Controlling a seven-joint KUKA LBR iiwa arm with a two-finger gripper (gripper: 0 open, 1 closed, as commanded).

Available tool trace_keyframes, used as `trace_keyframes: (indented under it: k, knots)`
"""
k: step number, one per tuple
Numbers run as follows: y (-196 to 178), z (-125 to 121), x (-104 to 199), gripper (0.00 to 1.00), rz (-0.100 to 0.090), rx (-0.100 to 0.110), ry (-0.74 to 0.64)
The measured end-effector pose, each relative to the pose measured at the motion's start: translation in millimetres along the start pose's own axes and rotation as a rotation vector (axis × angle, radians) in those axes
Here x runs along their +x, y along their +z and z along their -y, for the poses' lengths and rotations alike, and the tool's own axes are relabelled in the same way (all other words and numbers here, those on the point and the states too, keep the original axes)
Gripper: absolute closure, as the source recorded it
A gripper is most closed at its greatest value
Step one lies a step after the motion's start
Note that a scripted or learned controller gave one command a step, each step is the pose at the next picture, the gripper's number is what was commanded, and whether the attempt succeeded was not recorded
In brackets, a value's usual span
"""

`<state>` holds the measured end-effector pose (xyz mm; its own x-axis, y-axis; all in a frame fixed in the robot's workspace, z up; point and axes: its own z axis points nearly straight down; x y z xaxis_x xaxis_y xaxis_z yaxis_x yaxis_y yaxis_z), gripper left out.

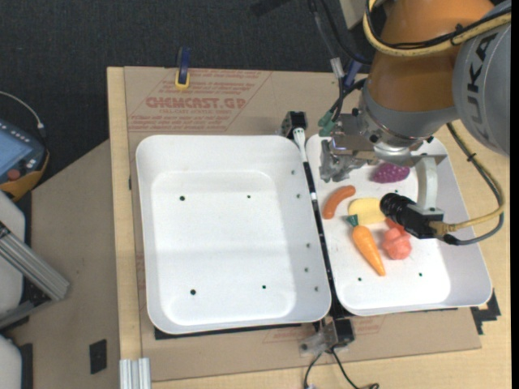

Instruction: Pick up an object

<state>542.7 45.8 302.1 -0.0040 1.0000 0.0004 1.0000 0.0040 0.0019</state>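
Observation:
My gripper (339, 171) hangs open over the back left part of the right bin (454, 286), with nothing between its fingers. Just below it lies an orange-red sausage (339, 200). To the right of the sausage sits a yellow piece (366, 210). An orange carrot (369, 250) lies nearer the front, with a pink-red lump (397, 243) beside it. A purple grape bunch (391, 171) rests at the back, partly under the arm. The wrist hides part of the bin's back edge.
The left bin (223, 233) stands wall to wall with the right one. A black cylinder with a cable (403, 211) and a white bracket (426, 186) hang off the arm over the objects. Brown cardboard (203, 100) lies under both bins.

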Motion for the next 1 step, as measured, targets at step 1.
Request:
trace_keyframes:
  k: [1]
  knots:
    - [-45.4,20.0,-58.9,1.0,0.002,-0.004,0.01]
